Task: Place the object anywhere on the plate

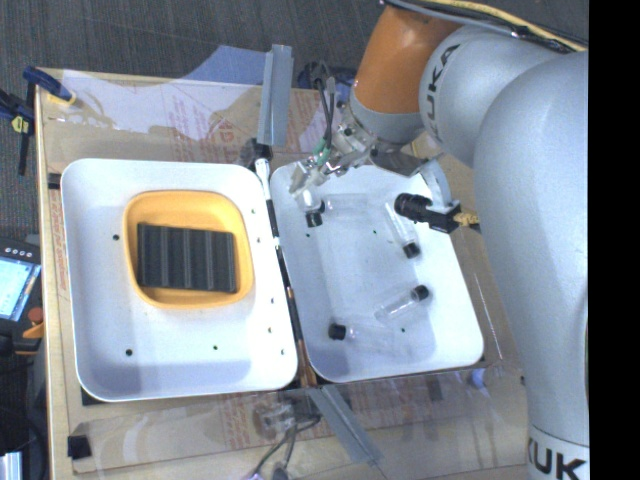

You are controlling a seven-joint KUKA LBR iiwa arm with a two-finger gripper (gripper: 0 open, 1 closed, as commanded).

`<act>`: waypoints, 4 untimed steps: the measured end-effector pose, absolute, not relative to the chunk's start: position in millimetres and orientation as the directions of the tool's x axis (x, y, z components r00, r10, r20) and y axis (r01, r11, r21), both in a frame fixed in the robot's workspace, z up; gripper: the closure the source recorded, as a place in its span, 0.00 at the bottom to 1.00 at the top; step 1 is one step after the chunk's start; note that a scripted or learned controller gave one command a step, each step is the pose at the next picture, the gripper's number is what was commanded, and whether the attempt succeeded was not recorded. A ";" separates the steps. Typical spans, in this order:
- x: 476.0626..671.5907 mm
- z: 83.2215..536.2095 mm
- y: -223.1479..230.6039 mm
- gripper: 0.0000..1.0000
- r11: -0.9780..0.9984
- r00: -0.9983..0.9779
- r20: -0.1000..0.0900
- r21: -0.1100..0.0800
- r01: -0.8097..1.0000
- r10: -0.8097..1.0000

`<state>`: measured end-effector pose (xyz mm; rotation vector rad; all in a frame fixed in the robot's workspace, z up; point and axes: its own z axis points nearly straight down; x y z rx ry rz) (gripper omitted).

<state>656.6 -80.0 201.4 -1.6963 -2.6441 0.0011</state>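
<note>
Two white bins sit side by side on the bench. The left bin (90, 338), left of centre in the frame, holds a yellow plate (150, 218) with a dark ribbed insert (187, 257) lying in its well. The right bin (455, 338), at centre, holds several small clear tubes with black caps: one tube (402, 237) at its upper right, a second tube (402, 303) lower down, a short capped piece (313, 211) near its upper left corner, and a loose black cap (337, 332) near its lower left.

The arm (500, 98) enters from the upper right of the frame, its orange band (400, 58) above the wrist. The gripper (312, 186) hangs over the upper left corner of the right bin, close above the short capped piece. Finger state: cannot tell; the tool is small and cluttered with wiring at this angle, and whether anything is clamped cannot be confirmed.

Task status, as a judgement: not completed. No tube lies on the plate; every candidate object sits in the right bin, well apart from the plate. The picking step appears to be in hand at the upper left corner of that bin. Remaining work: secure an object, lift it clear of the bin wall, carry it leftward across the divide between the bins, and release it over the plate.
</note>
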 end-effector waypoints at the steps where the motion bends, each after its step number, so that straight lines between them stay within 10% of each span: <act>1: 650.5 200.2 -56.3 1.00 0.655 -0.655 0.003 -0.003 0.756 0.756; 2: 621.8 190.8 -39.1 1.00 0.817 -0.817 0.004 -0.003 0.577 0.577; 3: 621.8 190.9 -39.6 0.00 0.817 -0.817 0.003 -0.003 0.577 0.577; 4: 618.6 207.9 -2.2 0.00 0.824 -0.824 -0.001 -0.001 0.567 0.567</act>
